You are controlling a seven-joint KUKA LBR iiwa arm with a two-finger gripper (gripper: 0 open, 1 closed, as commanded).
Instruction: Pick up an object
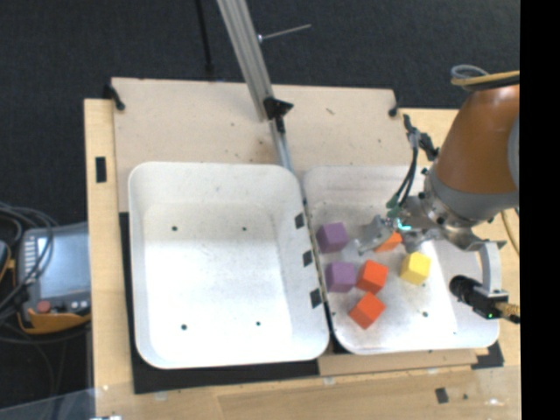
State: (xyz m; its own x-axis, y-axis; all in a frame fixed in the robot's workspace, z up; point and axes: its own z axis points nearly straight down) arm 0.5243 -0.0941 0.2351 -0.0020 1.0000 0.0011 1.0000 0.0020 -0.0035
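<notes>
Tool [378, 234] – grip state unclear – hovers over matte foam-like cubes: purple cube [332, 236], orange cube [374, 276], yellow cube [416, 268]

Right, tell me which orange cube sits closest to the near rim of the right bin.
The lowest orange cube, below the other full orange cube, which sits beside the lower purple cube. A third orange piece lies farther up by the pincer.

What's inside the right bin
Five loose blocks in the right bin: two purple, two orange, one yellow. Another orange bit peeks beside the gripper; the arm covers the rest.
</notes>
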